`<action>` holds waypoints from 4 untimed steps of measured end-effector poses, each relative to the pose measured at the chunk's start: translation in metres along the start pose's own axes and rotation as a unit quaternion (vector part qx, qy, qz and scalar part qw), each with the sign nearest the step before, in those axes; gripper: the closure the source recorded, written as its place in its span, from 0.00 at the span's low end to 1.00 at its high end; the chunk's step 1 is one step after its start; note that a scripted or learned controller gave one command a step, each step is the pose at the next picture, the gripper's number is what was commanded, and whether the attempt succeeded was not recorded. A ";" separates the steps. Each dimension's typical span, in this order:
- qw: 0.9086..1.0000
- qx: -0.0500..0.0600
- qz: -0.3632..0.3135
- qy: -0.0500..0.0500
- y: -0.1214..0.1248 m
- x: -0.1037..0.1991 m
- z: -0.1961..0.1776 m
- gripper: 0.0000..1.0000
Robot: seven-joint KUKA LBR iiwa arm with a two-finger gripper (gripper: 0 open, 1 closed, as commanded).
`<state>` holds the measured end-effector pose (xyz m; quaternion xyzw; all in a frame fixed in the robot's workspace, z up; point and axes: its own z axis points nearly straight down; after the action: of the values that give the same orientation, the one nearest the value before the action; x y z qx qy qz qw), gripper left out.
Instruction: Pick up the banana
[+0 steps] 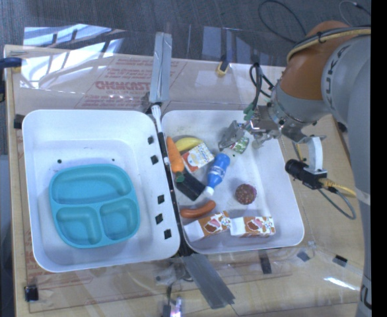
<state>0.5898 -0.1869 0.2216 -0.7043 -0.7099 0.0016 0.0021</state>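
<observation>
The banana (187, 142), a smooth yellow curve, lies at the upper left of the right bin (282, 197), its long axis running roughly 9 to 3 o'clock, half hidden under a glossy carton (197, 156) at its 5 o'clock. An orange carrot (174, 154) sits at its 7 o'clock. The jaws (233, 136) hang at the banana's 3 o'clock, near but apart; whether they are released or clenched I cannot tell. A blue-and-white bottle (216, 172) lies at 5 o'clock.
</observation>
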 end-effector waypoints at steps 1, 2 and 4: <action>0.996 -0.002 0.087 -0.005 -0.011 0.078 0.130 0.00; 0.996 -0.001 0.087 0.000 -0.020 0.033 0.056 0.00; 0.993 -0.007 0.115 0.000 0.072 0.014 0.122 0.00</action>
<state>0.6612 -0.1725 0.0989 -0.7812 -0.6242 -0.0034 -0.0026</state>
